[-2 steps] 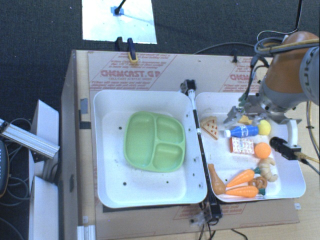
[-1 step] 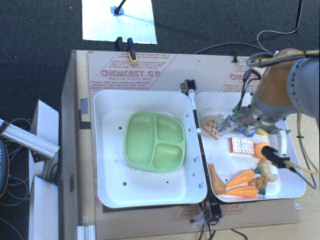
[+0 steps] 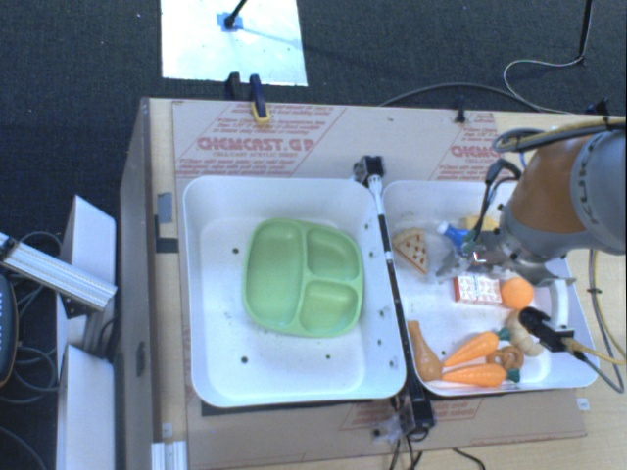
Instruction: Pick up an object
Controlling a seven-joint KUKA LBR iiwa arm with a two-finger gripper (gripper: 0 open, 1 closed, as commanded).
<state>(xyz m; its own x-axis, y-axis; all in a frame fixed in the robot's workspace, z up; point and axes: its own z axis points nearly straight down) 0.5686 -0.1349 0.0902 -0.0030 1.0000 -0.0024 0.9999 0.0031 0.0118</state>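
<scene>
Camera view, right bin (image 3: 588, 385), entries listed near to far. Nearest edge: two orange carrots (image 3: 470, 360) lying side by side, a tan drumstick-shaped piece (image 3: 423, 352) at their left, a small pretzel (image 3: 502, 358) and a pale mushroom-like piece (image 3: 527, 339) at their right. Middle: red-and-white printed carton (image 3: 478, 289), lying flat, with an orange ball (image 3: 516, 293) touching its right end. Far: claw (image 3: 472, 256) low over the bin floor, just above the carton and beside a blue-and-white item (image 3: 454, 233); whether it is open or closed, I cannot tell. Pizza-slice toy (image 3: 410, 249) to its left, near the divider. Left bin (image 3: 211, 380): green divided plate (image 3: 302, 277).

Handling note: the carton looks the likeliest target; descend square to its narrow sides, clear of the ball, and lift only once it is firmly seated.
</scene>
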